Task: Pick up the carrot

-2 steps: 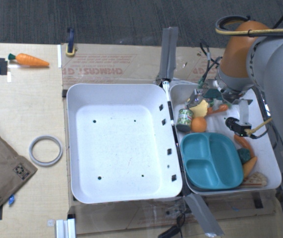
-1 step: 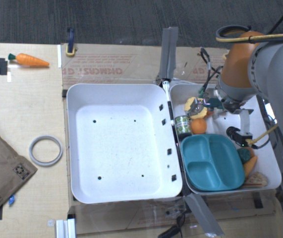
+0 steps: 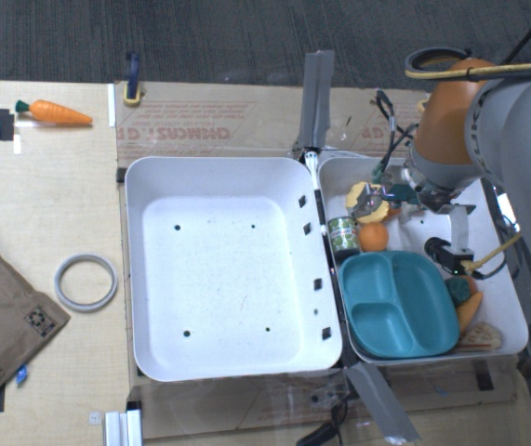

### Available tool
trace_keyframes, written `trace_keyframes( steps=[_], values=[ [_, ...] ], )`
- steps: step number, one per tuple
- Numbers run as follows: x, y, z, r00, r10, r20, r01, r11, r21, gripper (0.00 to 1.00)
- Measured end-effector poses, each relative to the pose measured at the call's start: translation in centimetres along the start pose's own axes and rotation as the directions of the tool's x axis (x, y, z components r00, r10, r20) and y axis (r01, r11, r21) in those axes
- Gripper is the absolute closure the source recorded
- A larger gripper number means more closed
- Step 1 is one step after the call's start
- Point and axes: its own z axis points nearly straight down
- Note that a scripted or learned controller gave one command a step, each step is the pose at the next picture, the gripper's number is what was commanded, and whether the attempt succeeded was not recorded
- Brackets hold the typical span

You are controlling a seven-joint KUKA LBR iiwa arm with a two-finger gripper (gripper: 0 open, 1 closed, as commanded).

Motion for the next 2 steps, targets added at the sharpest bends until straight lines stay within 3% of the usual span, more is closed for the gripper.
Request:
trace_keyframes(
  steps=[1, 2],
  values=[
    [0.0, 0.0, -0.8, 1.000, 0.001, -0.001, -0.001, 1.000, 0.003, 1.00],
    [0.6, -1.9, -9.5, 0.965, 0.261, 0.000, -0.261, 0.965, 0.014, 1.00]
  ],
)
